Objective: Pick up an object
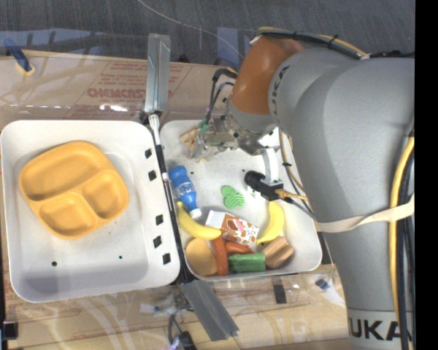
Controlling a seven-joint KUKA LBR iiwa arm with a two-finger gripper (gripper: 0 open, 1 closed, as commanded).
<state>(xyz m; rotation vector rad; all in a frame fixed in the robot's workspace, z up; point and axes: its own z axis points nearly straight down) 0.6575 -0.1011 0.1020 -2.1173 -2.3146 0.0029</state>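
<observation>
Right now the gripper (204,138) is down in the far corner of the right bin (304,257), hanging off the grey arm (336,122) with its orange band (254,79). From where I stand I can't tell whether it is open or closed, or whether it has hold of anything; there is only a blur of metal and something tan at its tip. It looks to me like the reaching step, with nothing plainly picked yet.

Just in front of it lies the blue bottle (182,187), and a little to the side the green leaf-shaped piece (233,197) on bare white floor. Nearer the front rim things crowd together: two bananas (197,227), a small printed carton (239,230), a carrot, a green block (247,262). The left bin (29,275) holds a yellow divided tray (73,188).

Next, I'd guess, it must settle squarely over one item, close, and lift straight; the bottle or the leaf seem easiest, standing apart from the pile.
</observation>
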